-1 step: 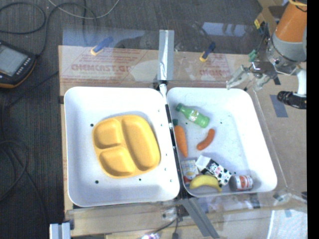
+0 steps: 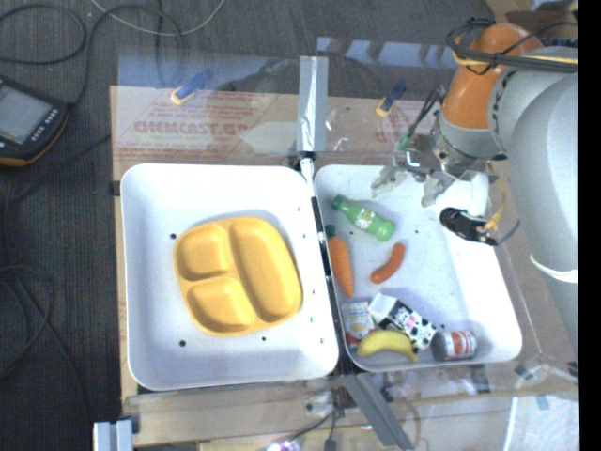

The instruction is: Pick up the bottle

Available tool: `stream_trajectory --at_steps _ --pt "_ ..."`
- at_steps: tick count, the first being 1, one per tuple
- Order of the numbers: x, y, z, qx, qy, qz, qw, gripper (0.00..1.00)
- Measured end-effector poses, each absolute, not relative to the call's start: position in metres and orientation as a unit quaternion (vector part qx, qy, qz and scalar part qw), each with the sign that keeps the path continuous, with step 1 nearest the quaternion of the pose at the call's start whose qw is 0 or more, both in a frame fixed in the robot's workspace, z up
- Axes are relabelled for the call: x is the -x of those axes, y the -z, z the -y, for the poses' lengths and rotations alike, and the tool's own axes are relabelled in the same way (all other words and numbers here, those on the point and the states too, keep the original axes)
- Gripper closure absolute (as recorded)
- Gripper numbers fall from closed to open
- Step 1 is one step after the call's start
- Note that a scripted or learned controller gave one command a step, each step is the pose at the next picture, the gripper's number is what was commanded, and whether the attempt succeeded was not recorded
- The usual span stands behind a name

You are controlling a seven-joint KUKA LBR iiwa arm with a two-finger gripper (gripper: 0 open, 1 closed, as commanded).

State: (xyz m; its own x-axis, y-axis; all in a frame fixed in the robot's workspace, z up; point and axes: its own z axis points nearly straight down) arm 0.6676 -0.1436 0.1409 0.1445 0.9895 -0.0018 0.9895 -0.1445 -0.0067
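The green bottle point(image 2: 364, 218) lies on its side in the right bin point(image 2: 488, 285), near the bin's upper left, cap pointing left. My gripper point(image 2: 408, 184) hangs over the bin's far edge, just up and to the right of the bottle. It is open, its two pale fingers point(image 2: 386, 180) are spread apart, and nothing sits between them. There is a small gap between the fingers and the bottle.
In the right bin, below the bottle, lie a carrot point(image 2: 340, 263), a red sausage point(image 2: 387, 262), a banana point(image 2: 387, 344), a small can point(image 2: 455, 344), a cow-patterned carton point(image 2: 408, 318) and a small cup point(image 2: 357, 319). The left bin point(image 2: 150, 205) holds a yellow divided tray point(image 2: 239, 272).
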Motion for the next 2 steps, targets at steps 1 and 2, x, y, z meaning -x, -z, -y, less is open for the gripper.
stream_trajectory --at_steps 1,2 --pt "-0.668 -0.091 0.102 0.767 -0.0025 0.642 -0.001 0.0" --pt "-0.669 -0.101 0.104 0.767 -0.0028 0.642 -0.003 1.0"
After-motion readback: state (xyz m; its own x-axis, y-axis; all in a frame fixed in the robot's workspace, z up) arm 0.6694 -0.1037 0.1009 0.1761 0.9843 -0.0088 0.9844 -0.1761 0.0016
